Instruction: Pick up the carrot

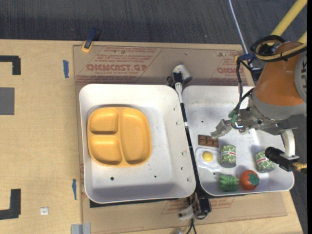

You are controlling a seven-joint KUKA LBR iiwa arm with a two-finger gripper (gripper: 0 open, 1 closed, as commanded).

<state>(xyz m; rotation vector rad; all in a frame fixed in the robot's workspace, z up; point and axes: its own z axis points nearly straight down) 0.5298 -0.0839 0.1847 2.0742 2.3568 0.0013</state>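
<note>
My gripper [222, 128] hangs low over the middle of the right bin [209, 95], with the orange-banded arm behind it at the right. Its tip is just above and to the right of a brown chocolate bar [208, 141]. Nothing shows held in it. The arm's body hides part of the bin's right side.
In the right bin's front half lie a fried egg [207, 156], two green cans [227, 155] [263, 162], a leafy green vegetable [228, 182] and a red tomato [249, 179]. The left bin [97, 95] holds a yellow divided plate [118, 135].
</note>
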